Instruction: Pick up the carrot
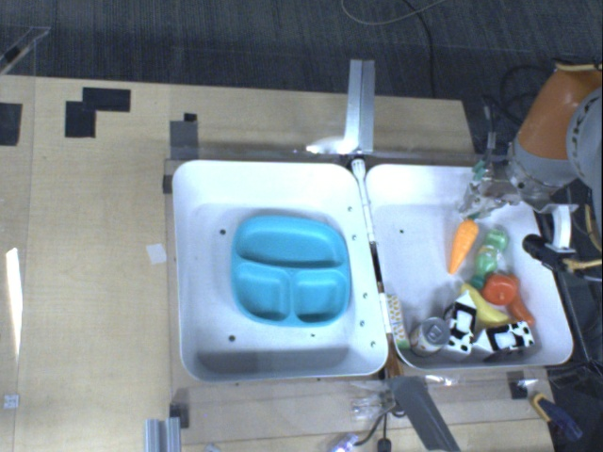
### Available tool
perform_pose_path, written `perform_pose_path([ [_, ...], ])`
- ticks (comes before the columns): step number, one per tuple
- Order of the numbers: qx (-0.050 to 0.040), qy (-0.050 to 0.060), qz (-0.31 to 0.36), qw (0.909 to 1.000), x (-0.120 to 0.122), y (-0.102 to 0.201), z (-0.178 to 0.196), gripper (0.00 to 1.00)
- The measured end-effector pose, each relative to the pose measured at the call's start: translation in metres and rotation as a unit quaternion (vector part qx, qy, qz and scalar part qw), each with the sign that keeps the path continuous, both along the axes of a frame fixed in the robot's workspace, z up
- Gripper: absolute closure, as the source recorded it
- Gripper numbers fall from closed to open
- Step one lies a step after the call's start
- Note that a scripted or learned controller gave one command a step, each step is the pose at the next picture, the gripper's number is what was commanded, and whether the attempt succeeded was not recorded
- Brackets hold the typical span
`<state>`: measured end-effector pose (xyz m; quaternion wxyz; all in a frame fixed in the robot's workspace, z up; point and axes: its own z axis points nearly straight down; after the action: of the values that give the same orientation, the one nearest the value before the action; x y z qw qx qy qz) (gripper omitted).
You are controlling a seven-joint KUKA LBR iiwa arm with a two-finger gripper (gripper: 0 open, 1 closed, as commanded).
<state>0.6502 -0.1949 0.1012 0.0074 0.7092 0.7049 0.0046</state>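
The carrot point(462, 245) is orange and tapered. It lies tilted in the right bin point(415, 252), thick end up toward the back right and tip pointing to the front left. My gripper point(484, 196) hangs just above and to the right of the thick end, near the bin's back right corner. Whether it touches the carrot is unclear from this angle. The grey wrist with its orange band point(556, 111) reaches in from the right.
Beside the carrot lie a green toy point(490, 250), a red-orange toy point(501, 288), a yellow banana point(482, 307), black-and-white pieces point(463, 326) and a silver can point(433, 332). A blue divided tray point(287, 266) sits in the left bin point(203, 252).
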Motion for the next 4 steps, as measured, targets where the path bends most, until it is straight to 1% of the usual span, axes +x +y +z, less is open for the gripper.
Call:
perform_pose_path([
  [1, -0.0009, -0.004, 0.002, 1.0, 0.003, 0.001, 0.013, 1.0],
  [2, 0.0017, 0.004, -0.004, 1.0, -0.014, 0.06, 0.086, 1.0],
  [3, 0.0016, 0.001, -0.001, 1.0, -0.012, 0.062, 0.097, 1.0],
  [4, 0.0017, 0.006, 0.018, 0.9998, -0.06, 0.086, 0.109, 1.0],
])
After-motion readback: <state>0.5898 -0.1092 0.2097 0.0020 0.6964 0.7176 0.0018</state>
